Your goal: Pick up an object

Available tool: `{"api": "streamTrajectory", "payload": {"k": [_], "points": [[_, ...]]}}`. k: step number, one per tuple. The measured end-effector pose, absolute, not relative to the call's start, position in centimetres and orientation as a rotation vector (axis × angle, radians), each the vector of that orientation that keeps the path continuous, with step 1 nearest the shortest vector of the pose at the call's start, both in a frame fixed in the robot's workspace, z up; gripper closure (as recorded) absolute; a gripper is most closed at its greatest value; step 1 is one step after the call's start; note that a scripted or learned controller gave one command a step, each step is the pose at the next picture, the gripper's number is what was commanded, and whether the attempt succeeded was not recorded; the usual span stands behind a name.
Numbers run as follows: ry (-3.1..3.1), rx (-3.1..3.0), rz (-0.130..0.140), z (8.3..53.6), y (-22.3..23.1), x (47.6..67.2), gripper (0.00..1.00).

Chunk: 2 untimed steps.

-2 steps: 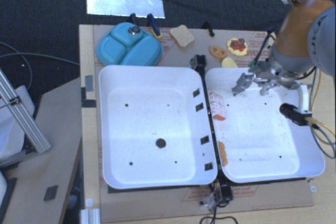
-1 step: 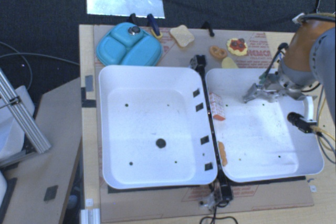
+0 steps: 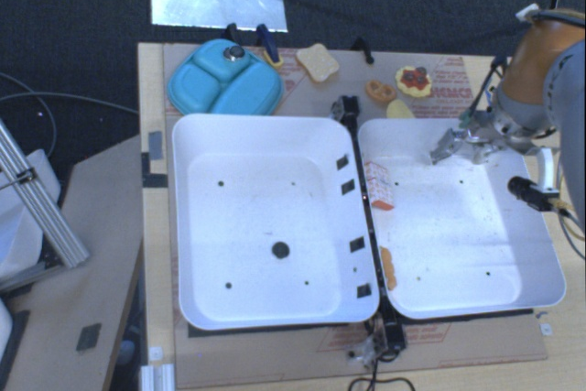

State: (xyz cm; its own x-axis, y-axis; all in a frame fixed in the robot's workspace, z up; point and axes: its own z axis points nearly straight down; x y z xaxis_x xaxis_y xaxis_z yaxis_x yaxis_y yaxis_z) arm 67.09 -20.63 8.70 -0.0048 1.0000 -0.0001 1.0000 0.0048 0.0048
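The grey two-finger gripper hangs over the right white bin's far side; whether it is spread or closed I cannot tell, and it seems to carry nothing. The nearest pick, a white-and-red oblong packet, lies well to its left against the dividing wall, its long axis running near-to-far.

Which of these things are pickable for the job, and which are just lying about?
Job:
- gripper
- red-and-white packet, right white bin
- orange piece
- dark round disc, left white bin

Lying about, behind the bins:
- blue divided plate
- toast slice
- small pizza
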Motion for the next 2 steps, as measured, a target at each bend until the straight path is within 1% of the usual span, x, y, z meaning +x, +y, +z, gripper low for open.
{"api": "streamTrajectory", "payload": {"k": [1,2], "points": [[2.214,2.213,0.008,8.9,-19.5,57.0,0.0],[2.212,2.208,0.009,10.1,-19.7,57.4,1.0]]}}
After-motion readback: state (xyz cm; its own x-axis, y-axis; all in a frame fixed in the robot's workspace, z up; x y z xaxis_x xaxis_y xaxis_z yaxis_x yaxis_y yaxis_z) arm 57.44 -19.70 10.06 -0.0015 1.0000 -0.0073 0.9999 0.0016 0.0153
